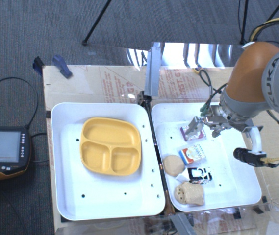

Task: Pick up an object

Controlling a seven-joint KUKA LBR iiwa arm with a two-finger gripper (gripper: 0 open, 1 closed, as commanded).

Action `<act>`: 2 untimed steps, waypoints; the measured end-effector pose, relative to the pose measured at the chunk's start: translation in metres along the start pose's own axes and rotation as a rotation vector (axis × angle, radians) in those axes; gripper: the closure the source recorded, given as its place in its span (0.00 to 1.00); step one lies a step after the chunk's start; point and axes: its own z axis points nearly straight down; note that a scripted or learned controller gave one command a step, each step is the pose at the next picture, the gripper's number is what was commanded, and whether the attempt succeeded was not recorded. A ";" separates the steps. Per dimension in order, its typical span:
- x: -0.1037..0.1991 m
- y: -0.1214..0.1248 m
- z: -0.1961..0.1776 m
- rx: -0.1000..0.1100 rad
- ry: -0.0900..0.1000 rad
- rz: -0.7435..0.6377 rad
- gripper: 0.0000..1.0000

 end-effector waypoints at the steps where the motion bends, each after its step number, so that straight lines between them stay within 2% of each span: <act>1: -0.008 -0.014 0.099 -0.008 -0.001 -0.015 0.00; 2: -0.008 -0.022 0.105 -0.024 -0.004 0.009 0.00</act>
